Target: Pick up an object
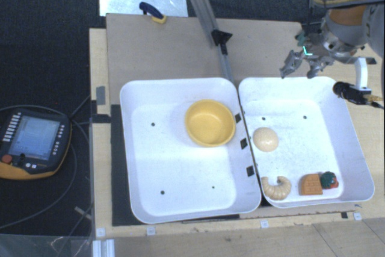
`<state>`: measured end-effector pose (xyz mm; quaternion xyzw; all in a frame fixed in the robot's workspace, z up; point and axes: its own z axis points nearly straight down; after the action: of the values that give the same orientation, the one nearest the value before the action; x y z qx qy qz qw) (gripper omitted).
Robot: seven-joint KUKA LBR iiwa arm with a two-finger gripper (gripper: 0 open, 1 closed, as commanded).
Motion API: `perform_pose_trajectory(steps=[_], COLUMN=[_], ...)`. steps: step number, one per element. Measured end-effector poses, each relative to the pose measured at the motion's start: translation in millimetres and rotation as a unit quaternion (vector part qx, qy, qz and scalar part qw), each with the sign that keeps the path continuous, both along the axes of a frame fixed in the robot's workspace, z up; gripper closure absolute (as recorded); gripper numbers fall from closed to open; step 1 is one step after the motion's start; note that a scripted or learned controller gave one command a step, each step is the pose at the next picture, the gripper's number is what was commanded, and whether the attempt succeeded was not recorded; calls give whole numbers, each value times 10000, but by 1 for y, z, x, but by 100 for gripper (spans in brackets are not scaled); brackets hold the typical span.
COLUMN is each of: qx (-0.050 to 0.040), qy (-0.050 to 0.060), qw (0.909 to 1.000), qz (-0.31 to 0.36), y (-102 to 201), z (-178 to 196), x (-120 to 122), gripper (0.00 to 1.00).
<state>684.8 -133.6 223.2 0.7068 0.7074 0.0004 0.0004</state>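
The right bin [337, 129] holds a pale round bun-like object [265, 139] near its left side. A curled beige croissant-like piece [277, 188] and an orange block with a green and red top [317, 183] lie along its front edge. A yellow bowl [209, 122] sits in the left bin [156, 165]. My gripper [299, 66] hangs over the back edge of the right bin, fingers spread apart and open, with nothing between them. It is well behind the bun.
A metal pole [201, 0] slants across the bench behind the bins. A black clamp with a yellow tip [152, 12] lies at the back left. A teach pendant [31, 141] rests on the floor to the left.
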Motion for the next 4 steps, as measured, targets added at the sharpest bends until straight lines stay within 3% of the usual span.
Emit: perform_pose_trajectory(steps=[1, 4], qx=[0, 2], qy=[0, 19], qw=[10000, 10000], qz=[0, 0], y=[0, 8], z=[0, -135], x=[0, -3], gripper=[0, 0])
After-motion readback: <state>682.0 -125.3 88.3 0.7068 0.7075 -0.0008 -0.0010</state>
